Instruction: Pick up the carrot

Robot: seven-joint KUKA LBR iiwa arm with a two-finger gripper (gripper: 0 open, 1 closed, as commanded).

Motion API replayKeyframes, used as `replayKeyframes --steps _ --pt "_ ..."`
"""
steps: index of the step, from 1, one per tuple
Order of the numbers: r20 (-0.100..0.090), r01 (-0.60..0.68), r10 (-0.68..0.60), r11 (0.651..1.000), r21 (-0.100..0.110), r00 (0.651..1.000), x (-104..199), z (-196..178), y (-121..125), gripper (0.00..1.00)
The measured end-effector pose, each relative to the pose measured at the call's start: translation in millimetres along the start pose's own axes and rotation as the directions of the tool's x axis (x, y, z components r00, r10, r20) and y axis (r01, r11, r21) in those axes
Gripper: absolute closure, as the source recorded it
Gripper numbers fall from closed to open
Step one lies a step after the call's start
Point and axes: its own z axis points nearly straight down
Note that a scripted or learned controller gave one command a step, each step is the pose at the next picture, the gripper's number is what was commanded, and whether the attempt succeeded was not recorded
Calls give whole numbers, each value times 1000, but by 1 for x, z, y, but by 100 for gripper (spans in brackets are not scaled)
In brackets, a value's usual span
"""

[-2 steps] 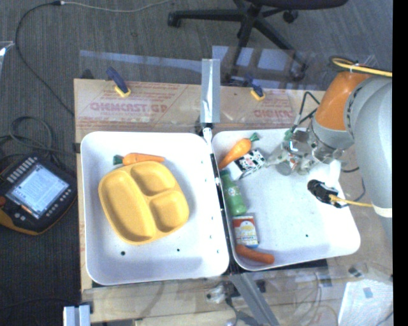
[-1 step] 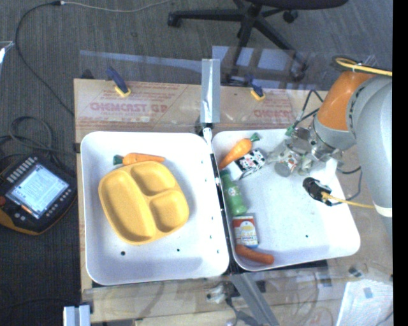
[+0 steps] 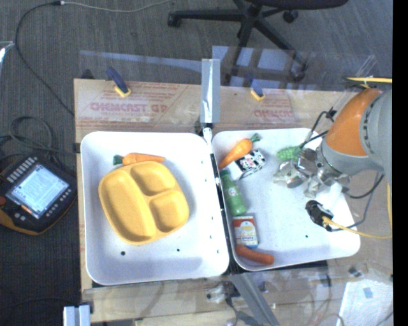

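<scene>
Carrots are two: one carrot (image 3: pixel 143 158) lies in the left bin (image 3: pixel 95 255) against the top edge of the yellow divided plate (image 3: pixel 145 200), and a second carrot (image 3: pixel 236 151) lies in the right bin (image 3: pixel 287 245) at its upper left corner, just beside a small black-and-white box (image 3: pixel 252 162). In that bin there are also one green bottle (image 3: pixel 233 194), one red can (image 3: pixel 245 230), one sausage (image 3: pixel 255 256) and a green leafy toy (image 3: pixel 289 153). The gripper (image 3: pixel 299 173) is low at the right side, well apart from both carrots; I cannot tell its opening. The bench is wooden, and one office chair (image 3: pixel 255 16) stands behind it.
</scene>
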Motion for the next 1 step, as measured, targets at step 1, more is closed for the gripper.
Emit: replayKeyframes --steps 1 --pt "19 116 -116 993 30 993 41 11 78 0"
